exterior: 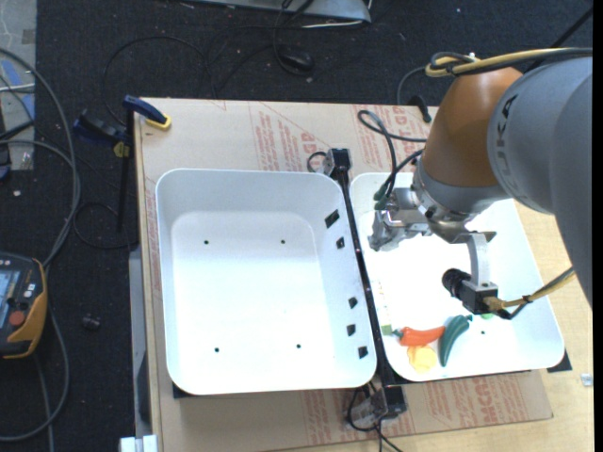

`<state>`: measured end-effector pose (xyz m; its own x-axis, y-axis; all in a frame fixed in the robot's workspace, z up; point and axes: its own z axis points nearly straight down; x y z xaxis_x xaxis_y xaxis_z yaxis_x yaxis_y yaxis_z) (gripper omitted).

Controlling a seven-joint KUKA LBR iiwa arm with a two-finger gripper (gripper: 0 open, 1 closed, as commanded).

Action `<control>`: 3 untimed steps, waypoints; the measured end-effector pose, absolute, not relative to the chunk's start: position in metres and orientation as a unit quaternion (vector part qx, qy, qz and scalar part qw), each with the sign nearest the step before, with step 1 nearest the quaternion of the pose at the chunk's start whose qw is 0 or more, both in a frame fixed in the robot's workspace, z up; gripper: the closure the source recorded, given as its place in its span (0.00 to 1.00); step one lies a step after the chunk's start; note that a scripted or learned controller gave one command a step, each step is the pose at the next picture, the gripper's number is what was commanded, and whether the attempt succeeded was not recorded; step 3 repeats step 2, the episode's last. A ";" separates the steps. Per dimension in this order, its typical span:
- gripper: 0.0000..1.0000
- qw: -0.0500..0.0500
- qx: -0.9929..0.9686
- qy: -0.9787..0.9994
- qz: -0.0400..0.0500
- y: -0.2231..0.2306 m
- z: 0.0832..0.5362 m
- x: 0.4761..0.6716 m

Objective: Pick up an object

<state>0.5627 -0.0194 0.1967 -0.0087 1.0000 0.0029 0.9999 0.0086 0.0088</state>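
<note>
Nearest, at the right bin's [528,361] front edge, lie an orange toy [421,335], a yellow piece [423,357] just beside it and a teal object [453,335] leaning against them; a little further back, a black fitting [468,288] on a grey bracket hangs over the bin floor; beyond it the gripper [388,230] sits low near the divider, well apart from the toys, nothing seen in it, its grasp state impossible to tell; behind, the orange-banded arm [513,130] bends in from the right; the left bin [254,281] lies alongside.
</note>
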 end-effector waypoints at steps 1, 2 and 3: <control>1.00 0.000 0.706 0.708 0.000 0.003 0.205 0.610; 1.00 0.000 0.705 0.709 0.001 0.082 0.217 0.640; 1.00 0.000 0.705 0.709 0.001 0.082 0.217 0.640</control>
